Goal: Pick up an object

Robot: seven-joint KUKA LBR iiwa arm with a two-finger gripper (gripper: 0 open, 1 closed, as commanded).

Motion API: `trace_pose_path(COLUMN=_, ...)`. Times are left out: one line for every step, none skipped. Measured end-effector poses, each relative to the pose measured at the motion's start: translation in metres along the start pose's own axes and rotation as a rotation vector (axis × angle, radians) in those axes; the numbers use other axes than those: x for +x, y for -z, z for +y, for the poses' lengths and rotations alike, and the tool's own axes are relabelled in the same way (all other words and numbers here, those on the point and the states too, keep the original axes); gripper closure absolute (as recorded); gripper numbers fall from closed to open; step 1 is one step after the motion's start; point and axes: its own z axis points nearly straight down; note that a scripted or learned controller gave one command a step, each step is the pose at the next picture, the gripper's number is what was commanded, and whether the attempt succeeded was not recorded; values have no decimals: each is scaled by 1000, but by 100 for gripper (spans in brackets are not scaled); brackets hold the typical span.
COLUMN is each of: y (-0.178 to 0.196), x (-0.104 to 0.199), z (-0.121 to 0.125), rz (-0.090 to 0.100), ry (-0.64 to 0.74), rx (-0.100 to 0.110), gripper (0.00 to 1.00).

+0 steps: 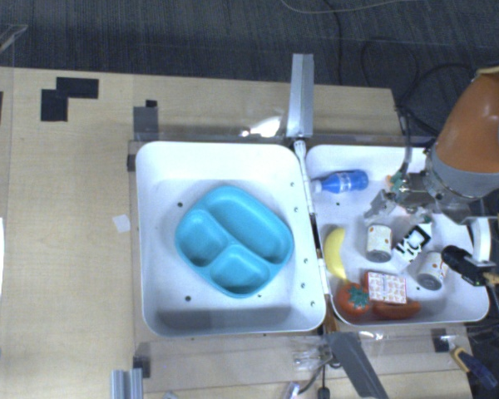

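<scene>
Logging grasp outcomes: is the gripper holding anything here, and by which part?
Cannot be told. The gripper hangs over the right bin, above the small white cup; nothing shows between its fingers.

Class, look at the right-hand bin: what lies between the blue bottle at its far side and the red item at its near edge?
In the camera view, the yellow banana lies between the blue bottle and the red item, along the right bin's left wall.

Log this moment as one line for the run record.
arm: over right bin | hand: above small can, nothing seen held | nearby: banana, blue bottle | left bin: blue tray
</scene>
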Motion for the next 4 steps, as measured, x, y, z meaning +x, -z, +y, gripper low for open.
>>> trace_pose_path(y=-71, x=-29, z=-12, rz=-12, ry=-22, rx=-42, gripper=0)
trace_pose_path(y=-97, x=-24, z=-3, rz=-3, ry=64, rx=-16, gripper=0)
trace_pose_path(y=-85, x=-23, z=-1, rz=-3, ry=66, rx=-20, gripper=100)
trace_pose_path(y=15, x=35, z=-3, rz=-1, ry=182, rx=-5, gripper=100)
